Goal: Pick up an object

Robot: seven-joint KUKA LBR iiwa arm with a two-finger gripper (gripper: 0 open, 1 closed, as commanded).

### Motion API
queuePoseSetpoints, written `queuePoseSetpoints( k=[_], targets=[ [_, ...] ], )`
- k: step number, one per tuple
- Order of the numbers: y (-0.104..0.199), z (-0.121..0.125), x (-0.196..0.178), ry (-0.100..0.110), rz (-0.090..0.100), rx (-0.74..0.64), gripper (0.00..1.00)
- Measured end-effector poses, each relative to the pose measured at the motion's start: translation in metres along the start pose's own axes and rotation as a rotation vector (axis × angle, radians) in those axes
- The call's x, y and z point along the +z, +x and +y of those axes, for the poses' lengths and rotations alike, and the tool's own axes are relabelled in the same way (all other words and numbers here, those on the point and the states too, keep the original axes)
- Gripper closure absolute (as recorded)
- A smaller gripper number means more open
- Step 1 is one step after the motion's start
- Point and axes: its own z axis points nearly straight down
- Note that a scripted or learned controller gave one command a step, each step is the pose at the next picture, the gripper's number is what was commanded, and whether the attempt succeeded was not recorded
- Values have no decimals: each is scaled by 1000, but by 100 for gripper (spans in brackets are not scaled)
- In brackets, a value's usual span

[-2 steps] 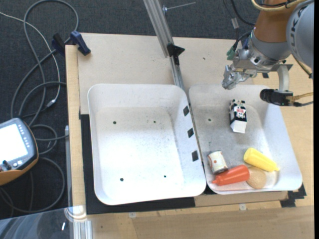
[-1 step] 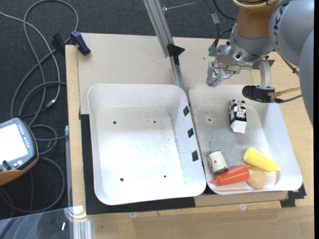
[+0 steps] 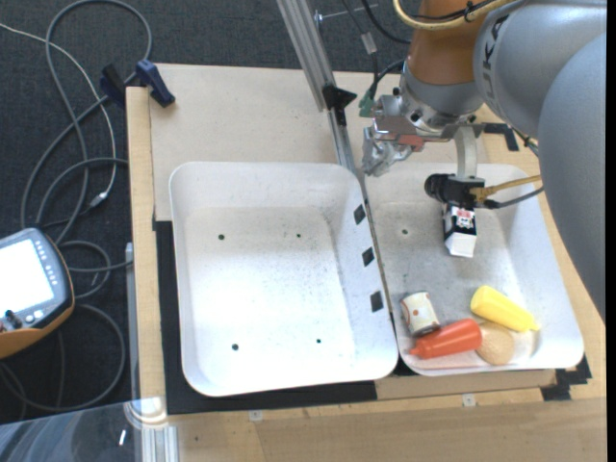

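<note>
You are at the approach step: the claw (image 3: 385, 154) hangs over the far left corner of the right-hand shallow white bin (image 3: 553, 296), and you cannot tell from here how it is set, nor see anything in its grip. Your likeliest targets lie well apart from it, near and to the right: a small white-and-black box (image 3: 461, 231) mid-bin, then a yellow corn-shaped piece (image 3: 501, 308), an orange carrot-shaped piece (image 3: 446, 339) and a small white cylinder (image 3: 420, 312). The next move, by my judgement, calls for travelling right and nearer, centring over one item, then descending.
</note>
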Motion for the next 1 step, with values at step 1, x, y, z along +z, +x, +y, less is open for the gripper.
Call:
queuePoseSetpoints(
  k=[1],
  targets=[
    [52,-14,-7,0,0,0,100]
  ],
)
